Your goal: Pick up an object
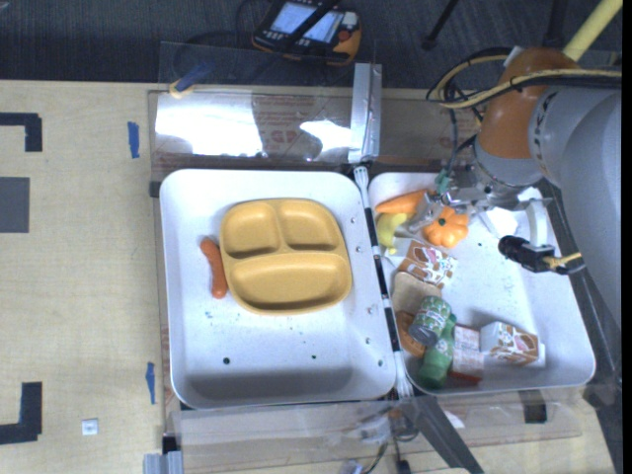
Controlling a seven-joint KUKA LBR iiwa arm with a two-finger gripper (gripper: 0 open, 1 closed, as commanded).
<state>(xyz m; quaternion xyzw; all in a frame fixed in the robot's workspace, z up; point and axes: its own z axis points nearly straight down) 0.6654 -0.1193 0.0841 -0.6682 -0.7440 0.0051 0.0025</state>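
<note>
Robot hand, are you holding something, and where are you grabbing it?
Can't tell. The gripper is right over the small orange pumpkin in the right bin, but the view doesn't show the pumpkin between its fingers.

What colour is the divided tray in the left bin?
Yellow, a mustard shade; the tray shows plainly in the camera view, beside an orange sausage.

Left bin (188, 363) holds the divided tray (284, 253), a sausage (214, 268) just left of it; right bin (568, 349) has the bottle (433, 339) in front, the pumpkin (446, 229) behind.
</note>
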